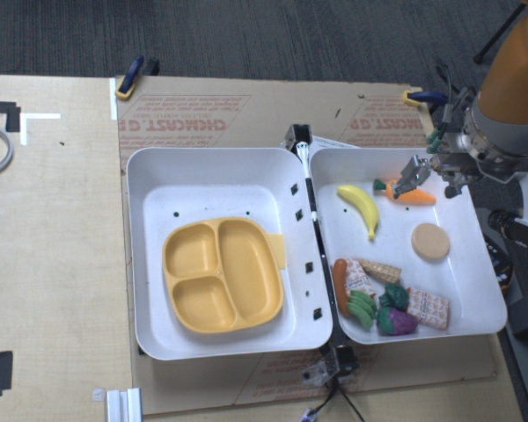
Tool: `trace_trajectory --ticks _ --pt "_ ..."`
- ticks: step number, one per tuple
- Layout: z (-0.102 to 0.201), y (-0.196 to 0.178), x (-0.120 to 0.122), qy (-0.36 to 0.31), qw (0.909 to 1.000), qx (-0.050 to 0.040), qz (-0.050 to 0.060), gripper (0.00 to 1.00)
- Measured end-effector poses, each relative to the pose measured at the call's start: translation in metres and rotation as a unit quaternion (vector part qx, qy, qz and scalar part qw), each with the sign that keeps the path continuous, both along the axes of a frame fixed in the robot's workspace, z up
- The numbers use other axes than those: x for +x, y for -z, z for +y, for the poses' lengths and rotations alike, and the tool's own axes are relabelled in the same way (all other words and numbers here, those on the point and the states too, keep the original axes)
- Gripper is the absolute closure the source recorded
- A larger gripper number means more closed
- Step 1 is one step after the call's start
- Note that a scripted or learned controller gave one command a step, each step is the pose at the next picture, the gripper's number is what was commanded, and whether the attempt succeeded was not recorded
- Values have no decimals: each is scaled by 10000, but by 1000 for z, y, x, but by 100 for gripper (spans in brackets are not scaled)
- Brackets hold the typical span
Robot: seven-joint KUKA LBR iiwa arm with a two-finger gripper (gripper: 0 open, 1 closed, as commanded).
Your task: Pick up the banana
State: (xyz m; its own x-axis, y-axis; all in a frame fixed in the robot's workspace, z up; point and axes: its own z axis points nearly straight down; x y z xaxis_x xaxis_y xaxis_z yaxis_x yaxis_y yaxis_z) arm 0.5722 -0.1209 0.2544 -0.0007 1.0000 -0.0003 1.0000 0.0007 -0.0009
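where it lies in the right bin [475, 315], the banana [360, 207] is yellow and curved

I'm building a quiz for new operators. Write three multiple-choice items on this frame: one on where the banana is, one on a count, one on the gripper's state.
1. Where does the banana lie?
A. in the right bin
B. on the yellow tray
C. on the cardboard

2. How many compartments has the yellow tray?
A. two
B. three
C. five

3. What is the gripper doing?
A. gripping the banana
B. gripping the round cookie
C. hanging above the carrot, gripping nothing visible

Key: 1 A, it rests on the right bin floor. 2 B, three hollows show. 3 C, it sits over the carrot, apart from the banana.
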Motion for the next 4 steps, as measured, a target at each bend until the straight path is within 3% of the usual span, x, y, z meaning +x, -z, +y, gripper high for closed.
trace_trajectory --ticks 1,2,3,4 --pt "29 123 20 778 9970 0 4 0" --pt "27 162 50 -340 9994 0 -5 0" --pt "26 152 50 -327 9995 -5 -11 100" --pt "-4 84 -3 110 9999 1 2 100"
